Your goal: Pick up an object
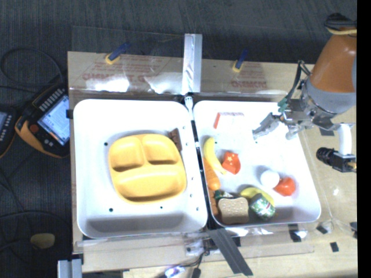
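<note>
While poised over the right bin (310, 172), end effector (277, 125) fingers spread, gripping nothing, clear of the toys.

Bright, even overhead light; the 2 white bins (87, 155) nearly wash out. Soft shadows, slight overall blur, glare on plastic sheeting (116, 77).

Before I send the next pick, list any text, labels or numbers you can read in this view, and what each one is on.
Nothing is legible.
Clear sheet behind the bins: faint reddish print, too blurred to read.
Handheld pendant left of the bench: lit screen, too small to read.
White card in the right bin: red marking, unreadable.
</note>
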`<action>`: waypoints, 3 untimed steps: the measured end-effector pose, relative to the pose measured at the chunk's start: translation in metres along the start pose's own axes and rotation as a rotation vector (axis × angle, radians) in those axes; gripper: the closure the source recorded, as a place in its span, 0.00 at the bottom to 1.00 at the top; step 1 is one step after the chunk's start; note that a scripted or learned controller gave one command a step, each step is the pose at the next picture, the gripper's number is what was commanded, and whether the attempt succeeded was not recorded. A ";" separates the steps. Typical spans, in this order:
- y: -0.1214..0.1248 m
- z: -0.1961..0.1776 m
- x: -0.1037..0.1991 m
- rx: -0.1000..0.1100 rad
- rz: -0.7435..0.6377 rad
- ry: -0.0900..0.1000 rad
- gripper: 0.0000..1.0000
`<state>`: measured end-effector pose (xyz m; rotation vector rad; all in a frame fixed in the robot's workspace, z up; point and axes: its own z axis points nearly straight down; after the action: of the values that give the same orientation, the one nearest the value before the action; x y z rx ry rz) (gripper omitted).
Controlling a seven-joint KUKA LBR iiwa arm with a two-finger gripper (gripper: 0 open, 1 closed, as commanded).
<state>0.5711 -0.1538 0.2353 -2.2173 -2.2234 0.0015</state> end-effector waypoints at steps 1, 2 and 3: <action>0.012 0.132 0.047 -0.001 -0.024 0.000 0.00; -0.005 0.140 0.050 -0.031 0.092 -0.007 0.00; -0.008 0.136 0.052 -0.019 0.088 -0.004 1.00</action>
<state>0.5631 -0.1013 0.0997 -2.3253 -2.1341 -0.0148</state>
